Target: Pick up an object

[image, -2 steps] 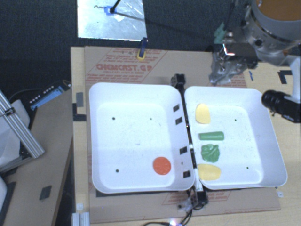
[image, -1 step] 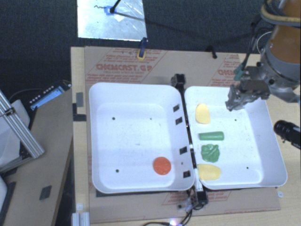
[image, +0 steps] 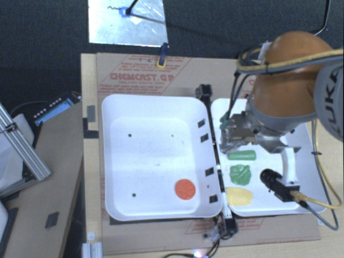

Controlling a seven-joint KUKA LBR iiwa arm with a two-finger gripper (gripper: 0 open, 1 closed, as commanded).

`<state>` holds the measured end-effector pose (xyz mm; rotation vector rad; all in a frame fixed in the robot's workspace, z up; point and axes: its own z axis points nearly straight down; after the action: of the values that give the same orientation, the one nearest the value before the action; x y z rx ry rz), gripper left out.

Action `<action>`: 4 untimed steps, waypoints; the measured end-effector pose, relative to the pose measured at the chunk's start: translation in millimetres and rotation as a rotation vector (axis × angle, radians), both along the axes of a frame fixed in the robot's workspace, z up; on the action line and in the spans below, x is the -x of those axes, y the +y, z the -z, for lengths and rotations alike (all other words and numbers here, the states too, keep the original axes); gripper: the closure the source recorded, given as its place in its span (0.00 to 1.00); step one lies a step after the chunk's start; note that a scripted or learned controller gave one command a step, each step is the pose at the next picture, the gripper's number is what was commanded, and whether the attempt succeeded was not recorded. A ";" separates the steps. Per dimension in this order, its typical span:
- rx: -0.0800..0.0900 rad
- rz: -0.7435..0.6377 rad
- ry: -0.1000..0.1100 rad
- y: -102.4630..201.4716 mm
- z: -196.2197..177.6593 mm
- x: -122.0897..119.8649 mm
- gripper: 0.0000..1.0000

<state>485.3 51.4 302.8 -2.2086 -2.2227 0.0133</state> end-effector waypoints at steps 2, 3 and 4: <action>-0.007 -0.001 -0.024 126.7 -239.0 -0.2 1.00; 0.005 0.001 0.002 165.3 -44.6 -11.8 1.00; -0.010 0.000 -0.030 174.8 -206.4 -1.1 1.00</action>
<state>486.5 226.2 509.1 -2.2181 -2.2325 -0.0313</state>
